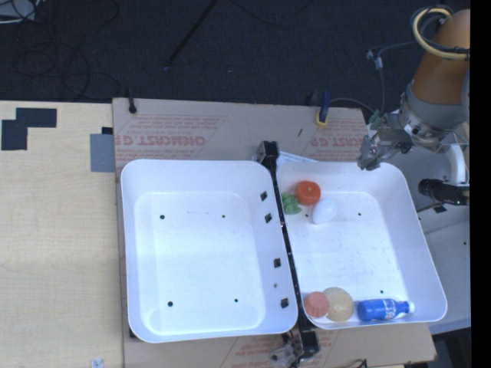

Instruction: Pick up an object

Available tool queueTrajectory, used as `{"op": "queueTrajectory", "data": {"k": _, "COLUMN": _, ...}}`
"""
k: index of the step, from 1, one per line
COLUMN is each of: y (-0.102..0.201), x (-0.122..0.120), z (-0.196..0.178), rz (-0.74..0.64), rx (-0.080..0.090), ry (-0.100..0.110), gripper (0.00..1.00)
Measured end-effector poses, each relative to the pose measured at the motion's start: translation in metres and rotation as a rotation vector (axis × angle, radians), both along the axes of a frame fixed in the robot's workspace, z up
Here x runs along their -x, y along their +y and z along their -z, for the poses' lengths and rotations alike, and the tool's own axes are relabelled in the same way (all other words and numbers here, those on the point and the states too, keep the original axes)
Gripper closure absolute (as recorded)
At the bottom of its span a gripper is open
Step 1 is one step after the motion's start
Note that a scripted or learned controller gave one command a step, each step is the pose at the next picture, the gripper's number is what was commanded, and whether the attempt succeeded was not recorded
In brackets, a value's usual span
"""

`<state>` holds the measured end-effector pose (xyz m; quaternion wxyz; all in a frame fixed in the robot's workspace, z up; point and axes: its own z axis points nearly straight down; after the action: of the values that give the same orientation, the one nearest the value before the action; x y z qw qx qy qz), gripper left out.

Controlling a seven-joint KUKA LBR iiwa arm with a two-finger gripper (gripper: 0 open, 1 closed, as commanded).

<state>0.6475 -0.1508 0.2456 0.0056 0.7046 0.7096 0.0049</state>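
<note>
The right bin (414,228) holds an orange-red round object (308,192), a small green piece (291,202) and a white lump (324,211) near its far left corner. At its near edge lie a pink-red ball (316,304), a pale yellow ball (338,303) and a blue bottle (383,309) on its side. My gripper (370,158) hangs above the bin's far right corner, well away from all the objects. Nothing shows between its fingers.
The left bin (134,236) stands beside the right one, with a black divider strip (280,228) between them. Both rest on a cardboard sheet (199,133). Cables and a clamp (322,113) sit behind the bins.
</note>
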Motion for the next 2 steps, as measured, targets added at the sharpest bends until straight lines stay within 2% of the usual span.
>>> {"op": "queueTrajectory", "data": {"k": 1, "y": 0.045, "x": 0.002, "z": -0.173, "rz": 0.001, "rx": 0.001, "ry": -0.003, "gripper": 1.00}}
{"op": "queueTrajectory", "data": {"k": 2, "y": 0.090, "x": 0.100, "z": -0.182, "rz": 0.002, "rx": -0.004, "ry": 0.017, "gripper": 1.00}}
